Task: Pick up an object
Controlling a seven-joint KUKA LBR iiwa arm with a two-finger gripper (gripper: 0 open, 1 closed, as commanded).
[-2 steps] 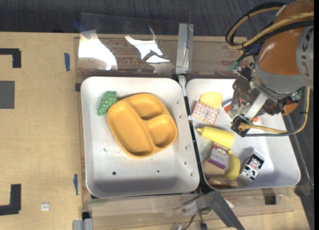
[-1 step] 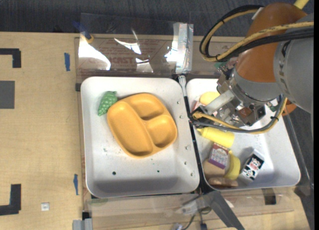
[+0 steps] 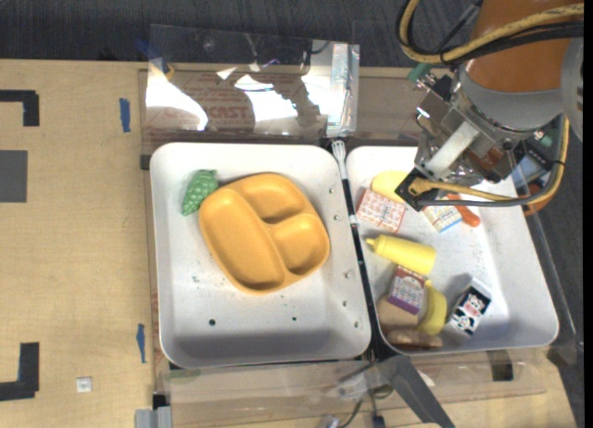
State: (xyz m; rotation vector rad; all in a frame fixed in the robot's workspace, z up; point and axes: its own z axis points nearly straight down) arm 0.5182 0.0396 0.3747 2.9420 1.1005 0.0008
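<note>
Hovering over right bin, gripper near patterned card

Cropped by top and right edges: arm. Partly hidden behind it: yellow lump. Too small to read: print on card.

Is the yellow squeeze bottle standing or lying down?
Lying down: the yellow bottle rests lengthwise on the bin floor, its nozzle pointing toward the view's left.
</note>
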